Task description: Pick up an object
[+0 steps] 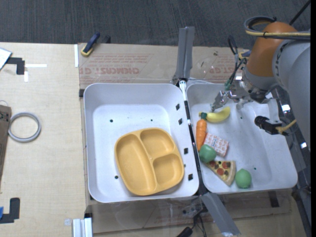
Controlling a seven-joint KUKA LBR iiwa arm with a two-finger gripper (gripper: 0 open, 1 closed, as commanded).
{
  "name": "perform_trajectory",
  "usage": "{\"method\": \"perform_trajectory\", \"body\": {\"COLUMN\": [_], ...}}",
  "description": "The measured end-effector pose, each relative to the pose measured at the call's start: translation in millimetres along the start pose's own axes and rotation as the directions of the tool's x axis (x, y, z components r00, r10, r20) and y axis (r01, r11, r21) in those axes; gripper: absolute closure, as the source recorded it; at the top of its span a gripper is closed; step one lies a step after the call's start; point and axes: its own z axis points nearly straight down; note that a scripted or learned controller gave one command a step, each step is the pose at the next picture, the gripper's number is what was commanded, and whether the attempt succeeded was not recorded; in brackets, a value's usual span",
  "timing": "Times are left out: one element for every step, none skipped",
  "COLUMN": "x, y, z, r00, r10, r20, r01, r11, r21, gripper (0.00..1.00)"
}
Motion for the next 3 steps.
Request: {"method": "perform_trajectory", "body": {"x": [0.0, 0.0, 0.0], "y": [0.0, 0.0, 0.0], "z": [0.0, 0.1, 0.1], "r00": [1.0, 1.0, 1.0], "r10": [0.0, 0.0, 0.0], "r20": [0.0, 0.0, 0.0], "r01": [0.0, 0.0, 0.0], "r11": [1.0, 1.0, 1.0], "r21": [0.0, 0.0, 0.0], "gripper": [0.0, 0.0, 0.0]}}
